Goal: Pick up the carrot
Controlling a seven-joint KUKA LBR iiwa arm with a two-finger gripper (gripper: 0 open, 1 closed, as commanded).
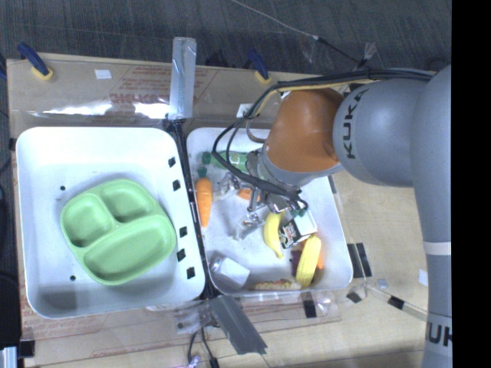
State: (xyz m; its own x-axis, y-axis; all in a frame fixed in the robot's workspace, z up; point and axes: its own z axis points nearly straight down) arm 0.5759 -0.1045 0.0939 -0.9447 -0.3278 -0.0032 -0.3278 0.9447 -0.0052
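The carrot (pixel 204 198) is orange with a small green top. It lies lengthwise against the left wall of the right bin (pixel 337 236). My gripper (pixel 251 207) hangs below the orange wrist band, over the middle of that bin, a short way right of the carrot. It is apart from the carrot, and nothing shows held in it. Cables and the wrist hide much of the gripper.
A green divided plate (pixel 117 229) sits in the left bin (pixel 31 205). The right bin also holds a banana (pixel 271 234), a yellow toy (pixel 308 259), a small card (pixel 290 232), a white block (pixel 230 271) and a green item (pixel 238 159) at the back.
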